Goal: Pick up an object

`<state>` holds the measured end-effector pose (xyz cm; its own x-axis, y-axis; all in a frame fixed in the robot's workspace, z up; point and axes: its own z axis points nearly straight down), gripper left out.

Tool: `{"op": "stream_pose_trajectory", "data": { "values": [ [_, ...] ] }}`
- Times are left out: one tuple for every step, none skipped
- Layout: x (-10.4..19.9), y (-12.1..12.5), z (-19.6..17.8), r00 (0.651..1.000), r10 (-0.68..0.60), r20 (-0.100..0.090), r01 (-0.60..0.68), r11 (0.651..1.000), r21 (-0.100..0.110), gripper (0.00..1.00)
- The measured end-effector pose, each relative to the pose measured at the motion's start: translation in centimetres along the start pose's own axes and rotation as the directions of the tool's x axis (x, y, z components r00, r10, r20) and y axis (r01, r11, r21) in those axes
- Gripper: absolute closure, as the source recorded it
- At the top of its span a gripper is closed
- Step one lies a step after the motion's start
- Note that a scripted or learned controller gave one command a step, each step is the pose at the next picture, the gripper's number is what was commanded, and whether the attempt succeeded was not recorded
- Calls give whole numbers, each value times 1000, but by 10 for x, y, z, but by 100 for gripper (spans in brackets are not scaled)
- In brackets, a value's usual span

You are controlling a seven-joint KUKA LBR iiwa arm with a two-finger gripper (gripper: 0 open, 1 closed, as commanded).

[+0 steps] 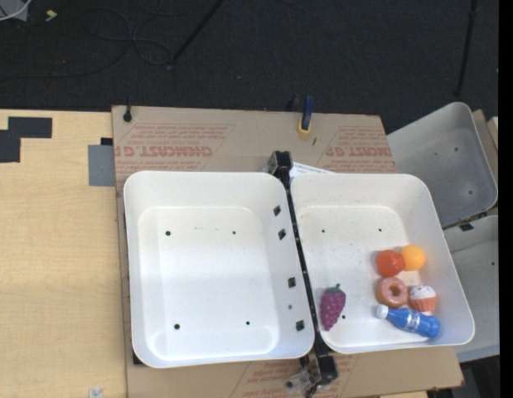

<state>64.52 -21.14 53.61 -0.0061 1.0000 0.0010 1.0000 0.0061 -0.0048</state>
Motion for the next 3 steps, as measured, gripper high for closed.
{"op": "stream_pose_trajectory", "data": {
  "values": [
    [0,0,0,1000,0,0,0,1000,0,100],
    [16,-1,0,1000,5,-1,-5,1000,1,100],
    [-2,0,0,1000,6,1,-6,1000,-1,100]
  ]
}}
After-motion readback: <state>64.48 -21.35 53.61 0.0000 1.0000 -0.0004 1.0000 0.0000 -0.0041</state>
